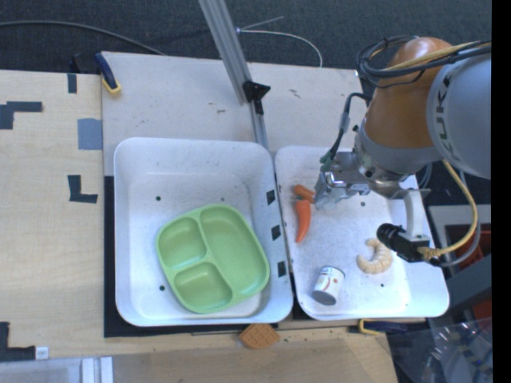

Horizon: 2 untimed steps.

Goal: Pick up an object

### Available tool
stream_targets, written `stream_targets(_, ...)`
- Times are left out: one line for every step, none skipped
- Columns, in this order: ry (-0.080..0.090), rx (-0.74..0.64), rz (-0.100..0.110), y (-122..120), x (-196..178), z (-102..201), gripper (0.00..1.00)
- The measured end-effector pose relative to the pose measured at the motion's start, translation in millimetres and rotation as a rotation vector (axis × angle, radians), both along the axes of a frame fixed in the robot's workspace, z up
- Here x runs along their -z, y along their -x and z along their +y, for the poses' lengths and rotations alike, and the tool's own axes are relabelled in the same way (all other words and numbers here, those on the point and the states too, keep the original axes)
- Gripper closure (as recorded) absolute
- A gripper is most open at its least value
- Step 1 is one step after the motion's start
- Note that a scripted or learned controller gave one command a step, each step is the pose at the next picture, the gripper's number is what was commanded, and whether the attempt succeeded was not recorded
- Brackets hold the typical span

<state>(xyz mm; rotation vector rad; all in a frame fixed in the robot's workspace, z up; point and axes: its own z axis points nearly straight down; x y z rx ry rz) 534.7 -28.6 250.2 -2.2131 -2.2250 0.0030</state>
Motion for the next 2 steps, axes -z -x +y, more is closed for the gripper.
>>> stream_targets(0.0,-0.001,-0.001,-9.8,5.1,50.6,1.0)
stream_targets(0.0,-0.002,0.001,-4.5,20.7,111.3,1.0)
